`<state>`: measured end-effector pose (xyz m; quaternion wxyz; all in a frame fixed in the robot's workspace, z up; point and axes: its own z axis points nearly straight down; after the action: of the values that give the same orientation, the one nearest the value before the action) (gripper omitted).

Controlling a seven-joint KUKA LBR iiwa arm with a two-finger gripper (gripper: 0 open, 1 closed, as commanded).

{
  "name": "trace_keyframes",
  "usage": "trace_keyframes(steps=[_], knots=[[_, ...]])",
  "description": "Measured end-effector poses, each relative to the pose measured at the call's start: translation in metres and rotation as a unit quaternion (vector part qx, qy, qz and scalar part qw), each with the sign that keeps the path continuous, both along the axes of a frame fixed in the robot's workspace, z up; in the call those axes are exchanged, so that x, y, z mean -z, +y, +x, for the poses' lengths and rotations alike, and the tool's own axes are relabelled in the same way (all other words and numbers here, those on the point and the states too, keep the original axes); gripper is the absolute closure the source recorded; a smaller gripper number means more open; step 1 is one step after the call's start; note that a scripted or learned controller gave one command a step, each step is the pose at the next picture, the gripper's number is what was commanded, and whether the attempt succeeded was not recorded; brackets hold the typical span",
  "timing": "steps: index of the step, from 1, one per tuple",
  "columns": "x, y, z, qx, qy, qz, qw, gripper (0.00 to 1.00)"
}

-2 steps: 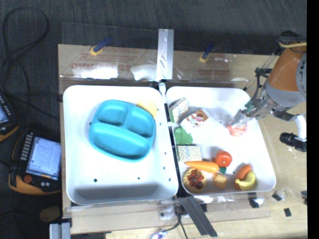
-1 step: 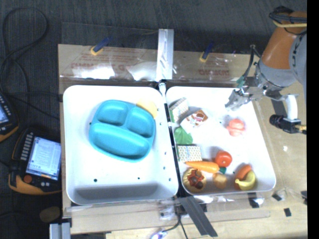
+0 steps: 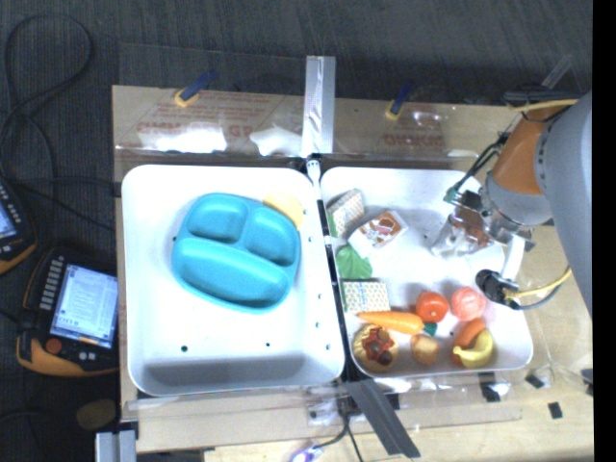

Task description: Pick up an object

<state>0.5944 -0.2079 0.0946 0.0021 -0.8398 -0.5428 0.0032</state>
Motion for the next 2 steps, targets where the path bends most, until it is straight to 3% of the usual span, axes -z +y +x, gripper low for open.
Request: trace_keyframes(steps=[1,2], knots=[[0.004,-0.003,-0.018,0.127,-0.012,0.0001,0.9918,1.00],[0.005,0.022,0.007,0.348,-0.009,-0.0048,0.9375,1.00]])
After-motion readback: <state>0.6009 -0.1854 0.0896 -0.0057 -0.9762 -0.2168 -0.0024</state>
